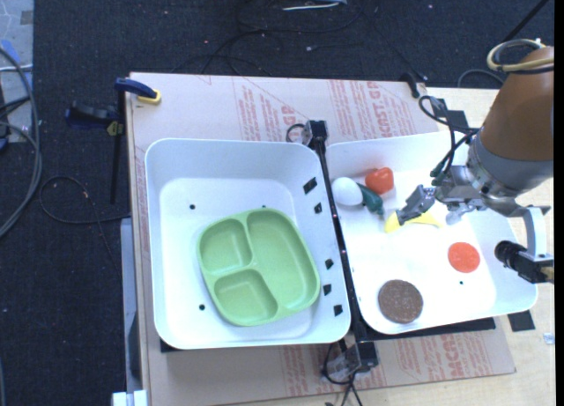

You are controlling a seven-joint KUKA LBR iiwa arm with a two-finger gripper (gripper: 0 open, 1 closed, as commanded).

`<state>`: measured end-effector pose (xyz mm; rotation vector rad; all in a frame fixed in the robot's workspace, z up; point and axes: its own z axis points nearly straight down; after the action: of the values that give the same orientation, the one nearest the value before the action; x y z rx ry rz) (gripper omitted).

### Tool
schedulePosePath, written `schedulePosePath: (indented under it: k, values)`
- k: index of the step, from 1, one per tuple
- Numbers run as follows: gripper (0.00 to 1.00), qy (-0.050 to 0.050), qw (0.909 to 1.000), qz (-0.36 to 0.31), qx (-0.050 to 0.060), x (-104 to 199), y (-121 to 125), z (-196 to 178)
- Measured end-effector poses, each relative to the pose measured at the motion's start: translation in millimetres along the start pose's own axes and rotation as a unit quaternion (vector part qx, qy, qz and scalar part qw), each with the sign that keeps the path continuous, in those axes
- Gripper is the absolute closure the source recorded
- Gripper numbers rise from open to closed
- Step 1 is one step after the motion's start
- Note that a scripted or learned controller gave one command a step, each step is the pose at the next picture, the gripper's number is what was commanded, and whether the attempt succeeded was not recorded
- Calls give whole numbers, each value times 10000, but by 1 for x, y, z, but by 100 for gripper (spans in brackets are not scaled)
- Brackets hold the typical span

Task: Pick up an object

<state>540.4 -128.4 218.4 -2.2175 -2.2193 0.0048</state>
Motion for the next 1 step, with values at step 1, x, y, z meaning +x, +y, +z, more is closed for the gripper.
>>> schedulePosePath:
  k: [1]
  values:
    - [0, 0, 10000, 0, -1, 0, 0, 0]
